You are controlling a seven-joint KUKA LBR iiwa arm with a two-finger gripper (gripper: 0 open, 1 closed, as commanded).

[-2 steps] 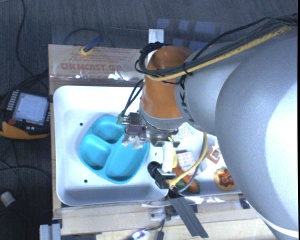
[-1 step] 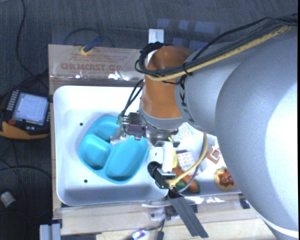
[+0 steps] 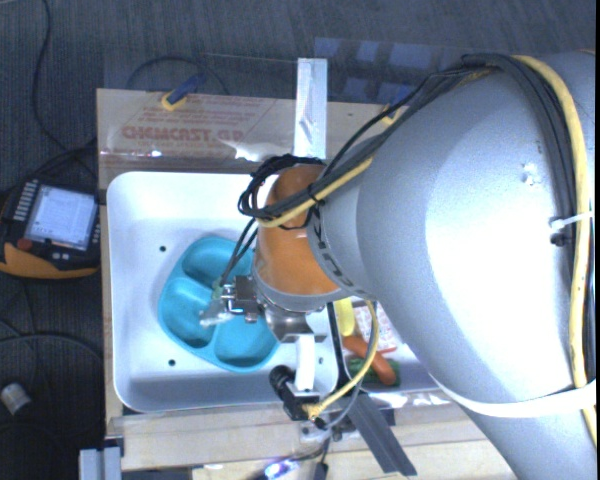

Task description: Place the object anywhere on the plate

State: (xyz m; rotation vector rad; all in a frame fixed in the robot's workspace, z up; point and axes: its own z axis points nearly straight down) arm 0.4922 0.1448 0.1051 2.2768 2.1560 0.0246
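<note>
Your gripper point(image 3: 225, 303) hangs over the blue plate point(image 3: 195, 293), which lies near the middle of the left bin point(image 3: 140, 218); whether the jaws are wide, narrow or holding anything cannot be told, for the wrist hides them. The likely object, an orange-and-green piece point(image 3: 375, 366), lies in the right bin near the counter's near edge, well to the right of the jaws and half hidden by the arm point(image 3: 460, 238). The plate's three hollows offer ample room, and any spot will do.
</note>
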